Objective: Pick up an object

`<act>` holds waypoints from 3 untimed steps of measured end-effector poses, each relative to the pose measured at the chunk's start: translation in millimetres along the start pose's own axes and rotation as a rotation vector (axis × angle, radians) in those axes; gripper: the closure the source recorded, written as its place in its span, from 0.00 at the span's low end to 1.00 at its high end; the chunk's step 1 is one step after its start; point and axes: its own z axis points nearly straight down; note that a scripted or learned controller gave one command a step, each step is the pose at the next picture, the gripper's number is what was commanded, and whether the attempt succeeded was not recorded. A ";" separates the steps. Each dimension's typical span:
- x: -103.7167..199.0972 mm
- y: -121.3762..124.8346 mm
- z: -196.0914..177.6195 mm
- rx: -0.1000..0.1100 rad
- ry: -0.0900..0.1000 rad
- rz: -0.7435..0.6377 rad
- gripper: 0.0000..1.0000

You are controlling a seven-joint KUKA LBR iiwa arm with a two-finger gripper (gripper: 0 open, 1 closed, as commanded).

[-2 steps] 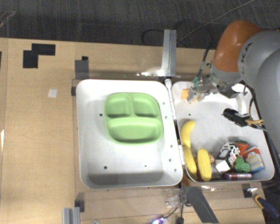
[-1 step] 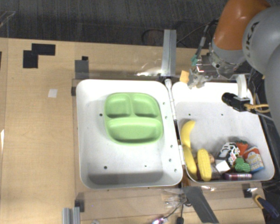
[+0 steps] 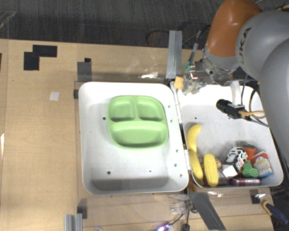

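Hovering over the far left corner of the right bin (image 3: 221, 134), the tool (image 3: 191, 80) hangs well apart from anything it could lift. Cannot tell whether it is released or clenched; that end of the arm (image 3: 260, 37) is a tangle at this slant. Nothing visibly held.

A small yellow-orange bit (image 3: 179, 83) sits just beside the tool, at the wall between the bins. Too small to say what it is.

Right bin, near end:
- banana (image 3: 193, 146) lying lengthwise along the left wall
- corn cob (image 3: 211, 170) just beside it, near the front corner, the two touching or close to it
- heap of small toys (image 3: 245, 163) in the near right corner, packed together
- purple pen (image 3: 244, 181) against the front wall

Left bin (image 3: 94, 100): a green divided plate (image 3: 137, 121), flat, about centred. Tabletop (image 3: 33, 143) around the bins carries no loose objects.

Step, as I judge it: approach, with no target reached yet and the pick itself not begun.

Next move calls for travel toward the near end of the right bin, then a descent. The banana looks the best candidate, being long and isolated on its right side, though the wall crowds its left. The heap risks a jammed or multiple grab. The plate looks too wide and flat for this tool.
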 end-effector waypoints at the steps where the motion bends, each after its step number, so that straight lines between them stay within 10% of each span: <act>1: 51.4 -7.3 -8.1 0.000 0.000 -0.140 1.00; 2: 93.4 -23.5 0.4 0.000 0.001 -0.331 1.00; 3: 45.2 -61.3 0.2 0.001 0.000 -0.016 1.00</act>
